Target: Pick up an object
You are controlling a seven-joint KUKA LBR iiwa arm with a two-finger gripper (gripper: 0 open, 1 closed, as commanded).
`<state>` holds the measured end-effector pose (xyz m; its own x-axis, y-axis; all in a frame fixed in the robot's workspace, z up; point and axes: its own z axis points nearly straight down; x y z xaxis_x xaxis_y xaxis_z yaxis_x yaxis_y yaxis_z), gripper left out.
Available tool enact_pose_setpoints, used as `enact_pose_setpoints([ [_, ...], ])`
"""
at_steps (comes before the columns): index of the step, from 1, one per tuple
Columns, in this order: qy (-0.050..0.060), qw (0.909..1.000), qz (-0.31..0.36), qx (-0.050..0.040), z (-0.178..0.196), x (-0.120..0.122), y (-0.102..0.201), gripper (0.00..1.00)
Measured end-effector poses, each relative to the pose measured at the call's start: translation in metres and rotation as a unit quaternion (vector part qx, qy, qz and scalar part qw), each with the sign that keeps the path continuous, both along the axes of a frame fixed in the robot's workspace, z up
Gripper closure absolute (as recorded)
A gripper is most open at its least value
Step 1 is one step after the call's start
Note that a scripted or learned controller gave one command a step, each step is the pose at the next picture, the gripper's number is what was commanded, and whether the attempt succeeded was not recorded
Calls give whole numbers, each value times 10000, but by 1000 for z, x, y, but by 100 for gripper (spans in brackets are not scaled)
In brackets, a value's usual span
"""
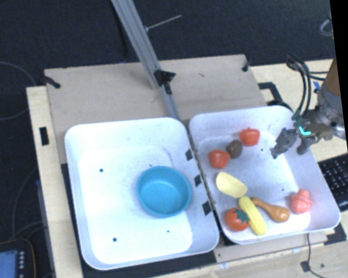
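Two shallow white plastic bins sit side by side on the bench. The left bin point(104, 238) holds one smooth, round blue plastic bowl point(163, 191), right of its centre. The right bin point(265, 114) holds eight small glossy toy foods: a round red tomato-like piece point(249, 136), a dull brown lump point(234, 148) just beside a red-orange ball point(219, 158), a pale yellow oval piece point(230, 185), a long yellow banana-shaped piece point(254, 215) touching a red tomato with a green top point(236, 219), an orange-brown drumstick shape point(272, 209), and a knobbly pink piece point(300, 201) at lower right. The grey gripper point(290, 145) reaches in from the frame's right edge, above the right bin's upper right part, its two dark fingers spread apart and grasping nothing.
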<state>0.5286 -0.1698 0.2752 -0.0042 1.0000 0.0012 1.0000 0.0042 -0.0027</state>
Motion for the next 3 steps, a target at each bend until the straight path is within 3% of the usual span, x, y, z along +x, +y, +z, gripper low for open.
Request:
enact_pose_setpoints([
  [1,-24,10000,2,-3,3,1,0,0],
  [3,10,10000,-18,-17,-107,-6,-4,0],
])
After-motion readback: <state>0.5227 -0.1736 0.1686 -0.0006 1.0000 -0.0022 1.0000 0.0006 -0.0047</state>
